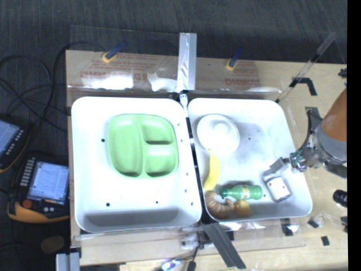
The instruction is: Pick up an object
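Low, arm (333,134) over right bin (282,114)

A dark grey carpeted floor (169,10) surrounds the pale wooden table (79,61). At nine o'clock, black cables (28,89) trail across the floor toward a handheld control pendant (39,182) with a lit screen.

Gripper (280,176) hangs over the right bin (282,117) near a green bottle (242,193).
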